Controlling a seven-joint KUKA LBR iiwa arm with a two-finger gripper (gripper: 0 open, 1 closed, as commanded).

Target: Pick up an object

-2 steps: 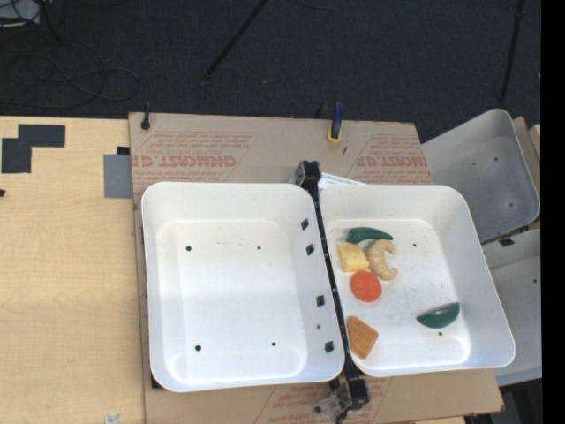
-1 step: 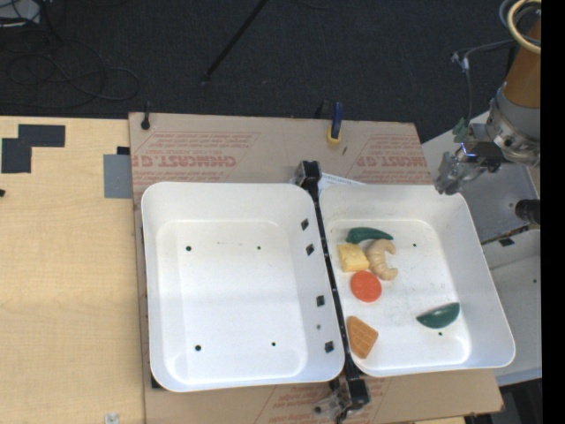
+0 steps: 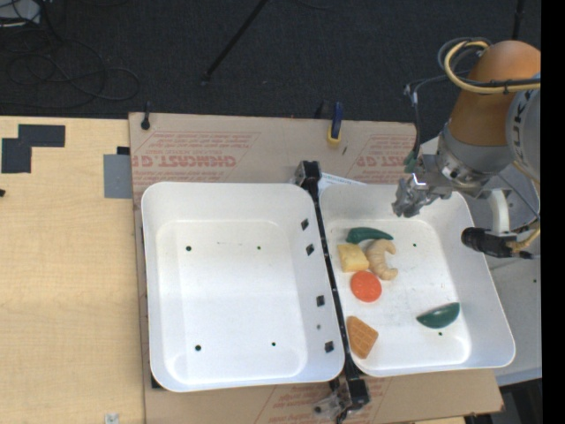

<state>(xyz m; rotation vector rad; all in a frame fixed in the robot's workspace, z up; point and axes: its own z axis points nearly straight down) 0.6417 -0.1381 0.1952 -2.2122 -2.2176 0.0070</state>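
Observation:
My gripper [image 3: 408, 203] hangs over the far edge of the right bin [image 3: 481, 347], above and to the right of the objects, holding nothing that I can see. Near the bin's left side lie a dark green leaf-shaped piece [image 3: 368, 234], a pale yellow block [image 3: 352, 257], a beige curved piece [image 3: 382, 257] and a red-orange round piece [image 3: 365, 286]. An orange-brown wedge [image 3: 360, 336] rests at the bin's near left corner. A second dark green piece [image 3: 439, 315] lies toward the near right.
The left bin [image 3: 159, 281] sits beside the right one, with a black divider rail [image 3: 320, 272] between them. Both rest on a cardboard sheet [image 3: 221, 148]. A blue-and-yellow clamp [image 3: 335, 124] holds the cardboard's far edge.

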